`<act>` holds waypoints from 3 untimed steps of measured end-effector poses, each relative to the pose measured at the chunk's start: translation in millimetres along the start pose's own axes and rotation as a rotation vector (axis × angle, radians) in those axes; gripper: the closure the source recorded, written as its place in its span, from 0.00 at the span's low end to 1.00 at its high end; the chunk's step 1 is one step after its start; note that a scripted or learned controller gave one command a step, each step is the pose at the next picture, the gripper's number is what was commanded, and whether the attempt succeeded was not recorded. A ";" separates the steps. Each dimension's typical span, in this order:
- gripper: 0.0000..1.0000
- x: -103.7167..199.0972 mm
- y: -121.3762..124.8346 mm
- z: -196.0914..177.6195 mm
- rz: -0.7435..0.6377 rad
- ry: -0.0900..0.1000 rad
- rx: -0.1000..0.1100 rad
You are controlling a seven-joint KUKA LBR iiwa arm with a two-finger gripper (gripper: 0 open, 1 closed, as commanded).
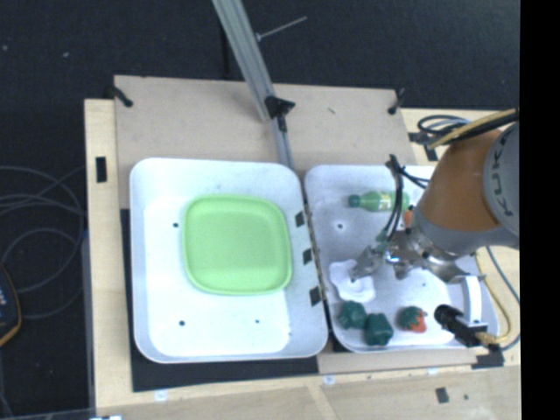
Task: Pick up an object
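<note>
My gripper hangs low over the middle of the right bin, reaching in from the right. Directly under and left of it lies a white crumpled object. Whether the two touch cannot be made out. A green bottle with a yellow-green body lies on its side at the far end of the bin. Two dark green lumps rest by the near edge, and a small red and green piece lies to their right.
The left bin holds a light green square plate. A grey metal pole slants from the top of the view down to the divide between the bins. The arm's bulk covers the right bin's right side.
</note>
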State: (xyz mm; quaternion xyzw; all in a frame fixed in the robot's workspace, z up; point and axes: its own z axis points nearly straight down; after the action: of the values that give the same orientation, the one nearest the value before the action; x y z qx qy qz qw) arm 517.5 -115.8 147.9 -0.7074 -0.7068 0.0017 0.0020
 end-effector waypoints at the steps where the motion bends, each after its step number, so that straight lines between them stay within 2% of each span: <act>1: 0.00 -0.8 0.8 46.9 0.000 -0.001 -0.007; 2: 1.00 -0.8 2.0 34.7 0.001 0.000 -0.011; 3: 1.00 2.3 6.1 -26.9 -0.001 -0.001 -0.011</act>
State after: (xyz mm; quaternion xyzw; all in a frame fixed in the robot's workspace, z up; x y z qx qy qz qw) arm 523.8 -113.5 174.8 -0.7070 -0.7072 -0.0018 -0.0023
